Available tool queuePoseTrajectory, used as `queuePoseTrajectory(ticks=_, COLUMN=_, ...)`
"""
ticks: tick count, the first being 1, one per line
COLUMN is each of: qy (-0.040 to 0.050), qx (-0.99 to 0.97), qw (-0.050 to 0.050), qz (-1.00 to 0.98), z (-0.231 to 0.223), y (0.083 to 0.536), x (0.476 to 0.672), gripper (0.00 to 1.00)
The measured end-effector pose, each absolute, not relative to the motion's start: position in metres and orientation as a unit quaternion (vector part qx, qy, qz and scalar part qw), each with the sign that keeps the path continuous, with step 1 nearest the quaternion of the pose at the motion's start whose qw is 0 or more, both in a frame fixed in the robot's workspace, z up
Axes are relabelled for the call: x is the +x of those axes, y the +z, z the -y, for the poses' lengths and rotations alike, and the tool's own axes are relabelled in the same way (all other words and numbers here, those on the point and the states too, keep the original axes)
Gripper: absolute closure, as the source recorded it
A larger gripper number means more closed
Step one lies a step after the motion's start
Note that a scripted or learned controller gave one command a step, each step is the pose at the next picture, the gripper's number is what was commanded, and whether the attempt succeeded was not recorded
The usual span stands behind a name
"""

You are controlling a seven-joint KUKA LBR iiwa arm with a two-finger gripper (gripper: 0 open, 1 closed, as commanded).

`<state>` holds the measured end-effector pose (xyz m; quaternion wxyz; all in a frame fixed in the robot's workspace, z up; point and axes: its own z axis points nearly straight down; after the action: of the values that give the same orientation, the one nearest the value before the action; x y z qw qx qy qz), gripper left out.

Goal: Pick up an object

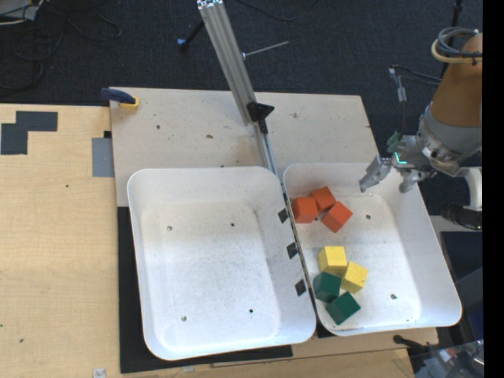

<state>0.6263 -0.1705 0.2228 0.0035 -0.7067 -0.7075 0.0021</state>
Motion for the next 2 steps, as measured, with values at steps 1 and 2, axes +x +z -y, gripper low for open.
queuePoseTrajectory(ticks=1, qy=0.0010, qx=-0.706, qw=0.001, qz=0.708, z=0.170, y=0.226, x=0.627, gripper=0.00)
queuePoseTrajectory(ticks=2, qy=0.0019, qx=-0.706, qw=0.003, qz=0.708, z=0.160, y=0.169, x=0.626, gripper=0.00)
